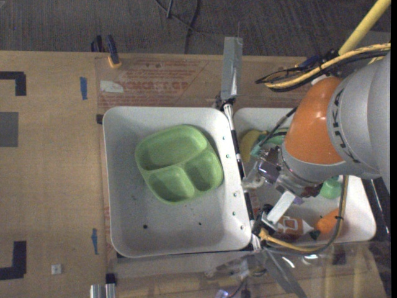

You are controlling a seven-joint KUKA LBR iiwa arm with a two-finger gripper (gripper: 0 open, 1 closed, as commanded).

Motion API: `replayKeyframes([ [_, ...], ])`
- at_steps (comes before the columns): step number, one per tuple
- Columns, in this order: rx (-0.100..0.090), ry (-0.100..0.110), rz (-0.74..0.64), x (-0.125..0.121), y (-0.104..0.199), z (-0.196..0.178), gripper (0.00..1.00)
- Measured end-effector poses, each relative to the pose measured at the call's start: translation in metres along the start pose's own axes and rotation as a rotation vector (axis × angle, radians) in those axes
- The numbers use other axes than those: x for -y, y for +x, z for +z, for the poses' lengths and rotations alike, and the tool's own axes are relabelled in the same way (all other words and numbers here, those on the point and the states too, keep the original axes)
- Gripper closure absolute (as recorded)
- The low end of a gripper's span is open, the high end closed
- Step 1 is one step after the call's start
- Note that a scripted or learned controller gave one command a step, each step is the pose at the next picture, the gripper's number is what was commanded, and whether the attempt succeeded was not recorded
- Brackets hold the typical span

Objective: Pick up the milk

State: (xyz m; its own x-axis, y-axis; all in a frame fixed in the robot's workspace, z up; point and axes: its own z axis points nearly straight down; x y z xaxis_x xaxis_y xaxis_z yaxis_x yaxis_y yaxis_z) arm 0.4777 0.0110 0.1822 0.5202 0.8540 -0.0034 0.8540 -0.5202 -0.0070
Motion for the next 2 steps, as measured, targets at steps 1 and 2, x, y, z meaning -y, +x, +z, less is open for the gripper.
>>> replayKeyframes([
  [1, -0.002, -0.003, 0.003, -0.0012, -0.0005, -0.0013, 0.00],
  [2, -0.001, -0.002, 0.002, -0.0011, -0.0003, -0.0105, 1.00],
])
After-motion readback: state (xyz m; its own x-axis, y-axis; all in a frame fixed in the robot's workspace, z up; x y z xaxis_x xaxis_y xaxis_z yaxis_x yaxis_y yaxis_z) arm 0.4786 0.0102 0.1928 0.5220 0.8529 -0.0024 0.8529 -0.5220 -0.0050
